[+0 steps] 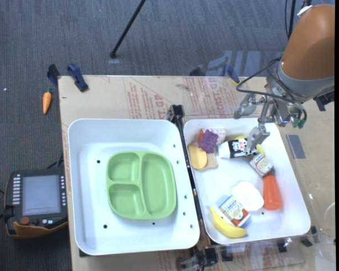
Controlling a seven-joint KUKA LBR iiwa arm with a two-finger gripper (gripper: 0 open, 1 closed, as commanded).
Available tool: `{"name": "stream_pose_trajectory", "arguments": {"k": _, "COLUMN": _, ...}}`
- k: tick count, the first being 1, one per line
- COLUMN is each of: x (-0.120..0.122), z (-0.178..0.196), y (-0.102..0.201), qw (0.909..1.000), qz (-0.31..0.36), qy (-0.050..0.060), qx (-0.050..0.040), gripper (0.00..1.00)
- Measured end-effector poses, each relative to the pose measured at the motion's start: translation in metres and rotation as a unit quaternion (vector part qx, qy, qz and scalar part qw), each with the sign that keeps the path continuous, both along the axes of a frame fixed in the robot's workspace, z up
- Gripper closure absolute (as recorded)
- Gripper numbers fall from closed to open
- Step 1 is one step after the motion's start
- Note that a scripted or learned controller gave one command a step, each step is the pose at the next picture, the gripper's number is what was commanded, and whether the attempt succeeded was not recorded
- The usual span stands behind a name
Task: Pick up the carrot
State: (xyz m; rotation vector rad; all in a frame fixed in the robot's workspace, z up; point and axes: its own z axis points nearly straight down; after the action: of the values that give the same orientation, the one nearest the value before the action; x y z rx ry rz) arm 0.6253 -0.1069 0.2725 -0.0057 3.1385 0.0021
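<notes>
Dark grey carpet floor [158, 27] surrounds the desk [135, 97], whose top is brown cardboard printed in red. A black tripod leg [130, 24] slants across the carpet beyond its far edge.

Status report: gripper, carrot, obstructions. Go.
Gripper low over right bin's back edge. Carrot lies free, right side. White pouch touches it.

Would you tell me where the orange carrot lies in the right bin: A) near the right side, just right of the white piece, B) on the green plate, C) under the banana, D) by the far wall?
A: the carrot lies near the right bin wall, beside the white piece.
</notes>
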Motion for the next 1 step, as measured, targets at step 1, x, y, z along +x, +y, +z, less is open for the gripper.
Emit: {"name": "stream_pose_trajectory", "arguments": {"k": 1, "x": -0.0339, "z": -0.0662, "y": -0.0543, "qw": 0.9952, "qz": -0.098, "qy": 0.003, "qx": -0.0001, "gripper": 0.0}}
